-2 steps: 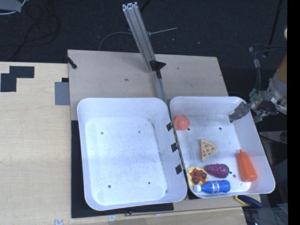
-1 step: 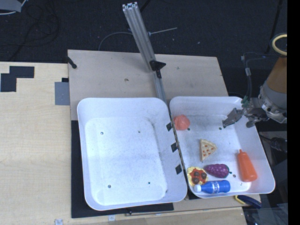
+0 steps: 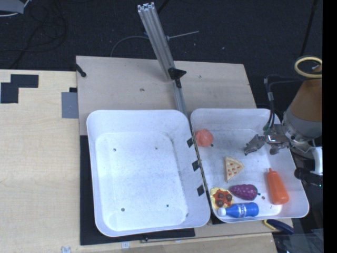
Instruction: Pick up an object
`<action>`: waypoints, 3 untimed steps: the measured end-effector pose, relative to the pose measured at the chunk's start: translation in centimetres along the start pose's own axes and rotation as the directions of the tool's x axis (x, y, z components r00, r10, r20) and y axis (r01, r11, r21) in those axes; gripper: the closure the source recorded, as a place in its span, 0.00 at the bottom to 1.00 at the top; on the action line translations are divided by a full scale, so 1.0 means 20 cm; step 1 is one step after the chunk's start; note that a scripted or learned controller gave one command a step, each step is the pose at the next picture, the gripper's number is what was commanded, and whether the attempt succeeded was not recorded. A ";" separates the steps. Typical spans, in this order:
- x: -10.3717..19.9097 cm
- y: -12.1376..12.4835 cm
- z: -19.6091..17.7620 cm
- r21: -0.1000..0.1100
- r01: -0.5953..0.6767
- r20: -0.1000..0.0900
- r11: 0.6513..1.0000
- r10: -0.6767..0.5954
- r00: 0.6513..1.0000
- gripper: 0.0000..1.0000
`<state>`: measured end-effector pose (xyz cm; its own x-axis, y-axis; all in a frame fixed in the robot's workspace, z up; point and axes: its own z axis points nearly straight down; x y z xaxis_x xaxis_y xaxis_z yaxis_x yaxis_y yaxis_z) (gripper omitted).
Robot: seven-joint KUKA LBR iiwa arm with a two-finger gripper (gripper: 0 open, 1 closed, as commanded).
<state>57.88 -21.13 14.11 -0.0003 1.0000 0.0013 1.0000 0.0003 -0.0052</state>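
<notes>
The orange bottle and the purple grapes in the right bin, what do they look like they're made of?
The orange bottle looks like moulded plastic: a uniform colour and a smooth surface with a faint sheen. The purple grapes seem to be plastic or rubbery toy food, one solid bumpy lump with small highlights. The view is too coarse to tell hard from soft.

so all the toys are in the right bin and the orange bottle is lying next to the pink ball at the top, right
Not quite. The orange bottle lies near the right bin's lower right rim, far from the pink ball, which sits alone at the upper left. The camera view shows this. The toys are indeed all in the right bin.
</notes>
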 end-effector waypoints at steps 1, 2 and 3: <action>0.00 0.00 0.26 -0.003 0.000 0.001 1.000 0.000 1.000 0.00; 0.00 0.00 0.20 -0.005 -0.001 0.002 1.000 0.001 1.000 1.00; -0.03 0.00 -0.11 -0.010 -0.001 0.003 1.000 0.001 1.000 1.00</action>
<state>57.95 -21.64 16.38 0.0007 1.0000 -0.0016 1.0000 -0.0007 0.0046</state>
